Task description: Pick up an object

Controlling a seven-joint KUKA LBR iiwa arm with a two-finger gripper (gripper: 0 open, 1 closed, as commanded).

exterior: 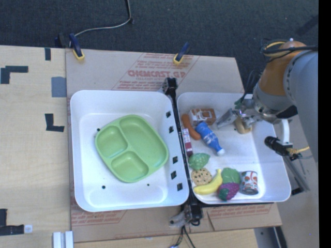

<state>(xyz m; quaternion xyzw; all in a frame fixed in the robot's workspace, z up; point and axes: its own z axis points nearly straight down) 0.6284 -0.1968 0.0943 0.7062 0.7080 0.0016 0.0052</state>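
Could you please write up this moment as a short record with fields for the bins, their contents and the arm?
left bin: holds a green divided plate
right bin: blue bottle, banana, cookie, can, other toy foods
arm: reaches in from the right, over the right bin's upper right
gripper: above the bin floor, right of the blue bottle
held object: none visible

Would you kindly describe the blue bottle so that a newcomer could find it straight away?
Start at the right-hand shallow white bin, the one crowded with toy food. In its upper left part lies the blue plastic bottle, on its side and slanted, white cap towards the bin's middle. It is the only blue thing there, beside a small orange carrot-like piece and below a brown and white packet.
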